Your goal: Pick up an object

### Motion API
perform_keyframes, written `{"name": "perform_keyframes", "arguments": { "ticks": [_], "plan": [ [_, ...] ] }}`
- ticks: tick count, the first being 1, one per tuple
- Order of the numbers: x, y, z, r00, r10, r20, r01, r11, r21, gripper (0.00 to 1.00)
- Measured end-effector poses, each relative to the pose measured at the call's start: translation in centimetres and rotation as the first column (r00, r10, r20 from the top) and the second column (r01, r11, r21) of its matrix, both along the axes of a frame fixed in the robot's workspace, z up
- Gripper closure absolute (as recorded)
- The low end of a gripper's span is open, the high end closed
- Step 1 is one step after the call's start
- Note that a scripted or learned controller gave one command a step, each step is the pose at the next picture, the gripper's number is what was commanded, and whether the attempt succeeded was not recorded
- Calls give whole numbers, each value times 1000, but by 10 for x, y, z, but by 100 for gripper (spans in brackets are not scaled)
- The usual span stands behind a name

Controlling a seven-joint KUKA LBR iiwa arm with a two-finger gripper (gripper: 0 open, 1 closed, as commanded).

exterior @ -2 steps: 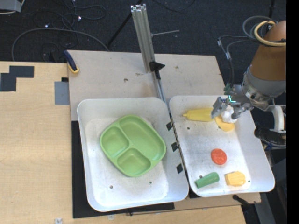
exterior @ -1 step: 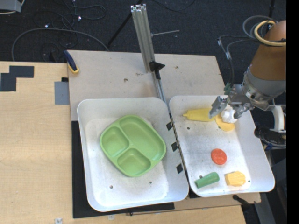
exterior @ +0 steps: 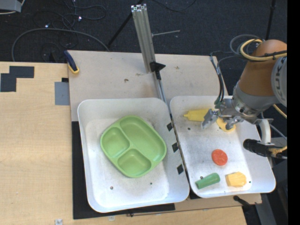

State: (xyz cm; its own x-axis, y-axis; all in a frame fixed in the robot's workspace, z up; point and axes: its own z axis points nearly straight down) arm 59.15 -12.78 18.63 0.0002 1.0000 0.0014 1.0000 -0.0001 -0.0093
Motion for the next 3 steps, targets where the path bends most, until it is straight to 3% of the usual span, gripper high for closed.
{"name": "perform_keyframes", "arguments": {
  "ticks": [2, 3],
  "plan": [
    [7, -4, -84, 1000, -1, 11, 1, 1000, -2, 0],
    [5, -5, -77, 1000, -5, 5, 5, 1000, -1, 100]
  ]
}}
